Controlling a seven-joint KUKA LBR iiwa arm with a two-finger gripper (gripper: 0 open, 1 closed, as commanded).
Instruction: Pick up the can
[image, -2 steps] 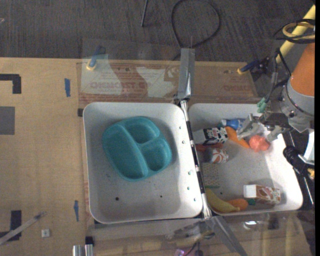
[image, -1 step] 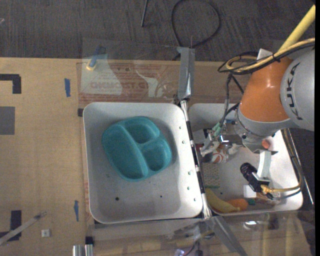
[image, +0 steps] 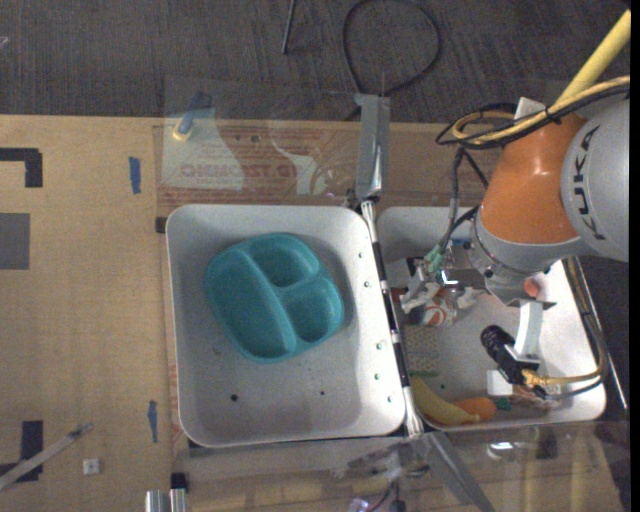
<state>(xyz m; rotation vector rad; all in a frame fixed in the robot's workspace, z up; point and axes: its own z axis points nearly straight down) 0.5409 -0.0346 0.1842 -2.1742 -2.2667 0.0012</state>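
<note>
Two shallow white plastic bins (image: 190, 400) are sitting side by side, and the grey, orange-banded arm's two-finger gripper (image: 440, 292) is hovering over the right one, grip state unclear, so it should be centring on the can, which I cannot pick out.

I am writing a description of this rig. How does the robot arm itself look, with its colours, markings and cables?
The grey robot arm has rounded links and a broad orange band above the wrist. Dark "KUKA" lettering marks the grey shell. Thin black and yellow cables loop beside it. The gripper is a small cluster of metal and coloured parts.
</note>
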